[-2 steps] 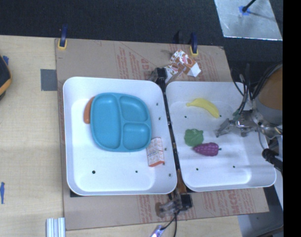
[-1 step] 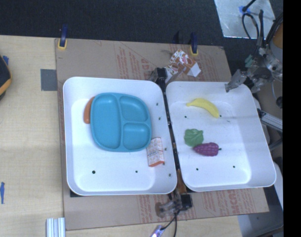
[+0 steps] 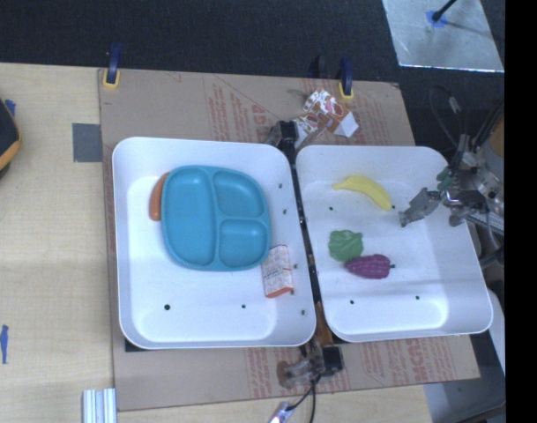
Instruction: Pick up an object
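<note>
On the bench, the left shallow white plastic bin carries a turquoise three-compartment plastic plate, with an orange rounded piece poking out from under its left edge and a small printed paper packet lying just off its lower right corner. In the right shallow white plastic bin lie a yellow toy banana, a green leafy toy vegetable and a purple toy eggplant, the last two close together. Further right, the gripper sits low inside the right bin; I cannot tell from here how its fingers stand. Nothing looks lifted, so I judge the pick not yet done. The banana lies nearest, just left of the gripper and slightly above; the green and purple pieces lie lower left of it
</note>
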Robot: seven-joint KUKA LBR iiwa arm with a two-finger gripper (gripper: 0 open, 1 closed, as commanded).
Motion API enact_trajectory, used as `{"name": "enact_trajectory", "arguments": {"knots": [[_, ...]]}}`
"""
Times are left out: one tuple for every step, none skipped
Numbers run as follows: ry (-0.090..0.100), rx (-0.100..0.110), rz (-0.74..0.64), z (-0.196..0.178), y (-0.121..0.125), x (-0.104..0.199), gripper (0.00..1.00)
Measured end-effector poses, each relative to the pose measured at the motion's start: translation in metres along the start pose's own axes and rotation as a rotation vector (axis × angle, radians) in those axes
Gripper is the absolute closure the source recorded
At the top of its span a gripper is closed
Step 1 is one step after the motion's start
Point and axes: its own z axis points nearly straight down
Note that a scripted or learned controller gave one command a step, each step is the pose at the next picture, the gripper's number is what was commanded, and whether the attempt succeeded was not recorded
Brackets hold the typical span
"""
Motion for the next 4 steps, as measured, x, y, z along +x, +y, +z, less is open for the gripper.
{"name": "enact_trajectory", "arguments": {"knots": [[0.000,0.002,-0.001,0.120,0.067,0.029,0.00],[0.000,-0.002,0.001,0.107,0.114,-0.033,0.00],[0.000,-0.002,0.000,0.039,0.029,-0.032,0.00],[0.001,-0.003,-0.001,0.033,0.114,0.009,0.00]]}}
